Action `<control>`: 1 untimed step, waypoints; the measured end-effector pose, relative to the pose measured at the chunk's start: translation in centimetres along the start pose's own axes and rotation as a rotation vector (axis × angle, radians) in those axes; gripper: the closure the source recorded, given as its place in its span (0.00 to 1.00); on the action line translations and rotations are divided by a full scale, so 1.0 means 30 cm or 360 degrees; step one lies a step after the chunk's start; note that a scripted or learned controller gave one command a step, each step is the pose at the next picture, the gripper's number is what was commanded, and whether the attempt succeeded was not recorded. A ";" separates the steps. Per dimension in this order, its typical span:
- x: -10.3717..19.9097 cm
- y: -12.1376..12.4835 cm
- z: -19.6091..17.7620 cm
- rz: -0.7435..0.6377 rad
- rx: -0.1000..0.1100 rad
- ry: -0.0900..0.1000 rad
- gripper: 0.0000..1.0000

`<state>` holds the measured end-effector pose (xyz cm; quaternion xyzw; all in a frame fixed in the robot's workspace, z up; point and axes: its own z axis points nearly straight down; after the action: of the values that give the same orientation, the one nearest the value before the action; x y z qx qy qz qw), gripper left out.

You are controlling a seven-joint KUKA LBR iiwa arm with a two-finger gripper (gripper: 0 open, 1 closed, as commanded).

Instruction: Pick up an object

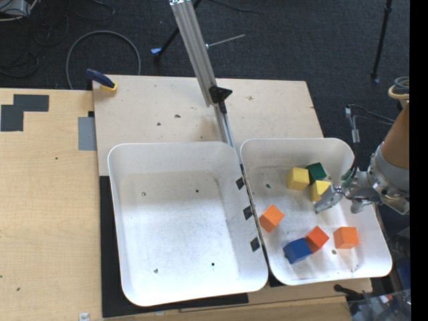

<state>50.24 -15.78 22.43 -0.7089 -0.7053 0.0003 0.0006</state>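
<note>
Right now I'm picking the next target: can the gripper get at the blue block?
Probably yes. The blue block lies low in the right bin, touching only a red-orange block; the gripper hovers nearby with nothing between.

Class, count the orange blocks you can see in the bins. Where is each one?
3, all in the right bin: one near its left wall, one beside the blue block, one toward the right. None looks hidden.

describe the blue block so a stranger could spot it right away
Look in the right bin, along its near side. The blue block lies there touching a red block, left of an orange one. It is the only blue piece.
</note>
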 end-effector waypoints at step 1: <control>-0.113 0.189 0.418 -0.0010 0.0010 0.0001 0.00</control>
<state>55.87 -19.20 9.90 -0.7067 -0.7075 0.0023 0.0032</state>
